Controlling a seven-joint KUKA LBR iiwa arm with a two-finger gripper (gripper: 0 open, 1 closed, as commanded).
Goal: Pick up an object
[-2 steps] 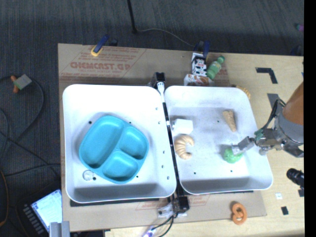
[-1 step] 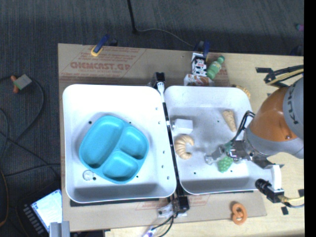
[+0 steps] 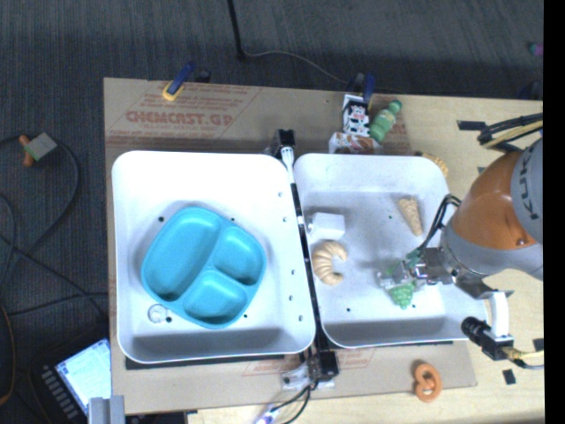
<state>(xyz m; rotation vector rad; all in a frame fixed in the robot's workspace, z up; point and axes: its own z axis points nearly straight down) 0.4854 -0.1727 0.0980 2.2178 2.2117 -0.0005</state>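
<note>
My gripper point(image 3: 399, 277) is low in the right bin point(image 3: 371, 177), near its front right, at the end of the grey and orange arm point(image 3: 494, 219). A small green object point(image 3: 404, 297) lies right under and just in front of it; I cannot tell whether they touch. A tan croissant point(image 3: 330, 261) lies to the gripper's left, by the bin's left wall. Behind the croissant sits a white block point(image 3: 325, 224). A tan cone-shaped piece point(image 3: 410, 215) rests toward the back right.
The left bin point(image 3: 132, 237) holds a blue divided plate point(image 3: 205, 265). Behind the bins stand a small carton point(image 3: 355, 117) and a green toy point(image 3: 383, 122). An orange ring point(image 3: 427, 381) lies on the bench in front of the right bin.
</note>
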